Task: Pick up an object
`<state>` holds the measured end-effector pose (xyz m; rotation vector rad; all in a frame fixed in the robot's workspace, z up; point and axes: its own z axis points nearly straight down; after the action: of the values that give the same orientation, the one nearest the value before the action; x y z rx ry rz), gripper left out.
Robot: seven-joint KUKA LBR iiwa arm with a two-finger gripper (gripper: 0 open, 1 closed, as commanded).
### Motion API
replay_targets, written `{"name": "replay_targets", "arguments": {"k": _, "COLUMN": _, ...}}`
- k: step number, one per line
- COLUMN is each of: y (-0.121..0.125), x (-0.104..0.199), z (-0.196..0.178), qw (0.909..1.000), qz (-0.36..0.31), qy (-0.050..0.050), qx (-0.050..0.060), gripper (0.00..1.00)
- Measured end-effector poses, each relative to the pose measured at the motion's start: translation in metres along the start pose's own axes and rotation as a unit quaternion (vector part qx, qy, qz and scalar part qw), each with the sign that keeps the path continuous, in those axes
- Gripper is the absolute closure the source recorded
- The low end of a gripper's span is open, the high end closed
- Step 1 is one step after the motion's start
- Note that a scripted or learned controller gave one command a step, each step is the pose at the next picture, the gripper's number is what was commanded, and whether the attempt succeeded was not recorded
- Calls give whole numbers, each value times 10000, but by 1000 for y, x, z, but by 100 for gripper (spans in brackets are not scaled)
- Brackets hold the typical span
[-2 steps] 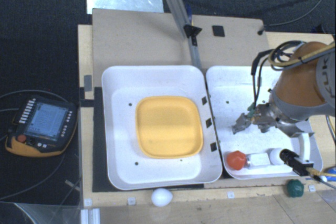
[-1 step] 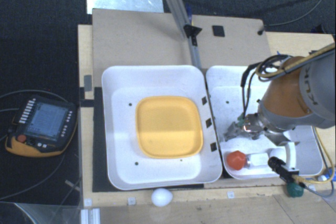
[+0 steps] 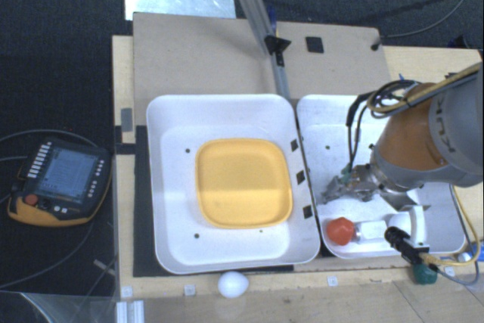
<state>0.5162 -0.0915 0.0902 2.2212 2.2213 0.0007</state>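
Over the right bin (image 3: 318, 121) we found the arm (image 3: 423, 136) reaching in from the right, its grey body and orange band covering much of that bin's far side. The gripper (image 3: 344, 187) sat low at the end of the wrist, above the bin floor, but its metal parts blurred together, so we could not tell how it stood or whether it had hold of anything. Just below it, near the bin's front rim, lay a red-orange ball-like object (image 3: 340, 231), apart from the gripper as far as we could judge. Beside that object lay a pale white piece (image 3: 370, 228) whose shape we could not make out. A black part with a teal tip (image 3: 412, 257) crossed the bin's front right corner; what it belonged to was unclear. The left bin (image 3: 170, 163) held a yellow square plate (image 3: 243, 181), lying flat in its middle. A white egg-shaped object (image 3: 233, 284) rested on the bench just outside the left bin's front edge. A handheld control pendant (image 3: 57, 185) lay well off to the left.
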Motion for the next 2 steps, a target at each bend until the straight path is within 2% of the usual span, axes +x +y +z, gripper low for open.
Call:
{"name": "replay_targets", "arguments": {"k": 1, "y": 1, "x": 0, "z": -11, "qw": 10000, "qz": 0, "qy": -1, "qx": -8, "gripper": 100}}
{"name": "replay_targets", "arguments": {"k": 2, "y": -8, "x": -1, "z": -61, "qw": 10000, "qz": -2, "qy": -3, "qx": -19, "gripper": 100}}
